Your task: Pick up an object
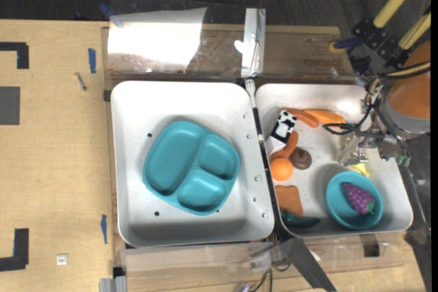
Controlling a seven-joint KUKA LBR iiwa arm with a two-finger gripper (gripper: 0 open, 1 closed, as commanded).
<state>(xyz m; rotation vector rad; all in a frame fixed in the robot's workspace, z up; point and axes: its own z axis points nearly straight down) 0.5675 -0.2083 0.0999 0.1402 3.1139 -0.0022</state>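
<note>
My arm [404,102] reaches in from the right, its orange band above the wrist, and my gripper [356,147] hangs low, pointing down.

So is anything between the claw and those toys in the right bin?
Nothing visible. The gripper hangs over bare bin floor in the right bin. The carrot lies just beyond it, the blue bowl with grapes just before it, both unblocked.
</note>
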